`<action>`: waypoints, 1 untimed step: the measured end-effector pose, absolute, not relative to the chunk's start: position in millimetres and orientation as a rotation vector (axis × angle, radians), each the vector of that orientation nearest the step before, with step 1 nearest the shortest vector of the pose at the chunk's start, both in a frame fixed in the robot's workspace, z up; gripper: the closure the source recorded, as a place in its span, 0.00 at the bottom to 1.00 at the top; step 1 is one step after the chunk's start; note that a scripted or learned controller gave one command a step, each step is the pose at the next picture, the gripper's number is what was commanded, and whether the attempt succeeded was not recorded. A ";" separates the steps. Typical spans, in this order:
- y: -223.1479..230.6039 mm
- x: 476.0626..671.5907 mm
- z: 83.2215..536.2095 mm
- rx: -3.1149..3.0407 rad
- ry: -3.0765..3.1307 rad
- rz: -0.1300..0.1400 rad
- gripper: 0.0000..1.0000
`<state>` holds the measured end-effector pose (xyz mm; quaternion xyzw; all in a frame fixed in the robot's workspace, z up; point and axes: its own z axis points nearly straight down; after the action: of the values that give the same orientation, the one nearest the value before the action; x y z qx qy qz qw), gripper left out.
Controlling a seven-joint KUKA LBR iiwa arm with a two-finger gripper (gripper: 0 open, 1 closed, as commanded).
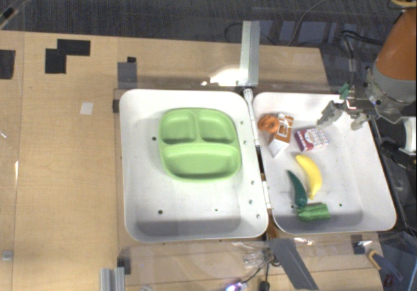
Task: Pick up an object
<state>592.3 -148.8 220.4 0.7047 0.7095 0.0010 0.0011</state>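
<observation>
The right bin (365,172) holds an orange and brown packet (276,125), a purple packet (311,138), a yellow banana (310,174), a dark green curved vegetable (298,189) and a green cylinder (313,212). My gripper (341,117) hangs over the bin's far right part, just right of the purple packet. Its fingers (328,114) are spread open with nothing between them. The grey arm with its orange band (399,55) comes in from the upper right.
A green divided plate (199,143) lies in the left bin (150,211). A metal post (250,55) stands at the far end between the bins. Cables run along the floor behind the right bin.
</observation>
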 end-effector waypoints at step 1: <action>-142.6 558.8 129.2 2.212 2.228 0.003 0.00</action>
<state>558.8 -142.6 129.2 0.7046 0.7096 0.0009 0.0010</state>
